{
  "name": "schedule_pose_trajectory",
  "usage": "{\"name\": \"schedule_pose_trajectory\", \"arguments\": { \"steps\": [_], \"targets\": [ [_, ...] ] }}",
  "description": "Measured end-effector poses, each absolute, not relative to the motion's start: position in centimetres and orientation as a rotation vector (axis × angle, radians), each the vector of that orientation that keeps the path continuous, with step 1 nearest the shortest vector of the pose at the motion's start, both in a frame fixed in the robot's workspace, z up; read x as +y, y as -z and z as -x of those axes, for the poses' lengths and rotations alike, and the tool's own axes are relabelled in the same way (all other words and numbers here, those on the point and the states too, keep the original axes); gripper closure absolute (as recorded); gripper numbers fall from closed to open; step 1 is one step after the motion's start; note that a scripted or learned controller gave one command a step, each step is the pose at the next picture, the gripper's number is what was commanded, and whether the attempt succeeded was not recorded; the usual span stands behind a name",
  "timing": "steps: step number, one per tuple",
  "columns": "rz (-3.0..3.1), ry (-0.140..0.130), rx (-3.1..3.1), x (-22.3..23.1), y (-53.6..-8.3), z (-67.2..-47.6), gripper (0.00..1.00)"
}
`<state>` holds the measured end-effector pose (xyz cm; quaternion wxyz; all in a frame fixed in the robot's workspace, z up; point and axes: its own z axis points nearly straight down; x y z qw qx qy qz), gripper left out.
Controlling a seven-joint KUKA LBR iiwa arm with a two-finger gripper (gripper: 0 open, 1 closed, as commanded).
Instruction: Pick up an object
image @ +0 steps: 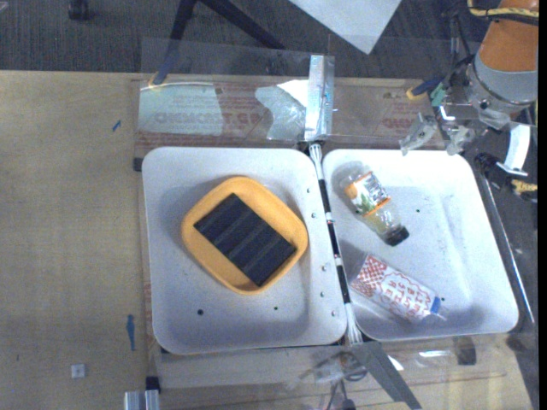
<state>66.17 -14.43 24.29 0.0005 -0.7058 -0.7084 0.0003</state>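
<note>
Brightness: I see even, moderate light from overhead, nothing harsh.
Glare: the clear plastic sheet (231, 101) behind my bins shines with pale reflections.
Shadows: soft and short; a faint one hugs the yellow tray (244, 233).
Sharpness: slightly soft throughout, label print unreadable.
Colour: whites look faintly bluish-grey.
</note>
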Motion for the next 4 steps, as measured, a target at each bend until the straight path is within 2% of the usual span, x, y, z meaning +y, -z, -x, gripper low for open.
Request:
{"name": "schedule_pose_trajectory", "arguments": {
  "steps": [1,2,3,4],
  "targets": [
    [2.157,0.012,-2.3,-9.7,-14.9,-67.0,0.0],
    [2.107,0.007,-2.337,-11.3,-8.8,-62.6,0.0],
    [1.814,0.007,-2.573,-12.6,-8.9,-55.2,0.0],
    [1.808,0.011,-2.584,-12.2,-8.9,-53.4,0.0]
  ]
}}
